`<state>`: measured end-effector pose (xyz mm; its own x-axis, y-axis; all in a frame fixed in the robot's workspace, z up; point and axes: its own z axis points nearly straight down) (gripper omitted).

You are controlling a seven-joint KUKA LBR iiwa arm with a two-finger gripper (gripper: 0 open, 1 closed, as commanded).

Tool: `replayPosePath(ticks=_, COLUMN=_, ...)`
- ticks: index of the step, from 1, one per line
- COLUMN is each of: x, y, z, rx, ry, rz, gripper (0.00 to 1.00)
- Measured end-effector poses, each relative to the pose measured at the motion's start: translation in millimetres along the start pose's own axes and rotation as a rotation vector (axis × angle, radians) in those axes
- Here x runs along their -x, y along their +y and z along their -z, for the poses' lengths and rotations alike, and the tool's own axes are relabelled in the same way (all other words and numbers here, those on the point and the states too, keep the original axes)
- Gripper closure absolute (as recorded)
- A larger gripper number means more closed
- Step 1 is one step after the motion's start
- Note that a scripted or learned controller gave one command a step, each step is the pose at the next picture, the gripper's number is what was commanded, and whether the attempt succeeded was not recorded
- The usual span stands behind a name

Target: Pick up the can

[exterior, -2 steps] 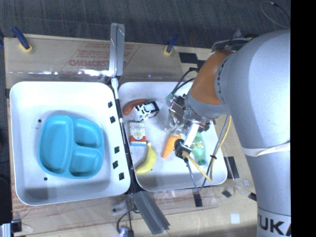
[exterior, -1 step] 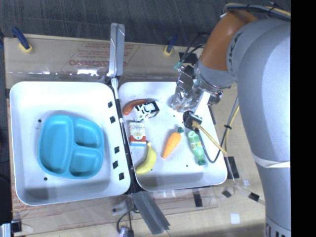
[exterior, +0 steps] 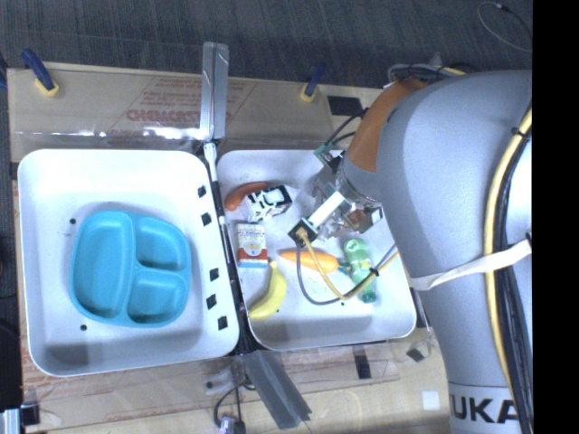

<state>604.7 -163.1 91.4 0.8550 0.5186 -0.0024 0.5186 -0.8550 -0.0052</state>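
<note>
- Camera view, the room: a dark grey carpeted floor [exterior: 271,16] ran beyond the far edge of the bench [exterior: 118,107].
- The bench top was pale wood with faded red print. One blue clamp [exterior: 41,72] sat at its far left corner and another blue clamp [exterior: 314,80] further right.
- A grey metal bar [exterior: 214,89] stood at the far end of the seam between the two bins.
- The left bin [exterior: 36,242] held a blue divided tray [exterior: 131,265], lying flat near its middle.
- The right bin [exterior: 380,319] held a banana [exterior: 270,295] near its front left, with a small carton [exterior: 251,242] just behind it.
- An orange carrot [exterior: 312,260] lay near the bin's middle. A reddish sausage [exterior: 246,193] and a black-and-white packet [exterior: 270,202] lay at the far left.
- The can looked to be the green cylinder [exterior: 356,256], lying in the right half of the right bin, just beside the carrot's end.
- The grey arm [exterior: 452,197] reached in from the right, its orange band above the bin's far right corner.
- The gripper [exterior: 357,215] hung low over the bin, just behind the green cylinder. Whether it was apart or together could not be told.
</note>
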Motion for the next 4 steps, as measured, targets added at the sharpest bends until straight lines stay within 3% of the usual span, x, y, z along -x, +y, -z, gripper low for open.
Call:
replayPosePath(ticks=1, x=-38, y=-14, z=87, rx=0.001, ry=0.001, rz=-0.109, gripper=1.00)
replayPosePath(ticks=2, x=-62, y=-52, z=168, rx=0.002, ry=0.002, rz=-0.234, gripper=1.00)
replayPosePath(ticks=3, x=-62, y=-52, z=168, rx=0.001, ry=0.001, rz=-0.234, gripper=0.00)
replayPosePath(ticks=4, x=-57, y=-14, z=24, rx=0.012, ry=0.017, rz=-0.222, gripper=0.00)
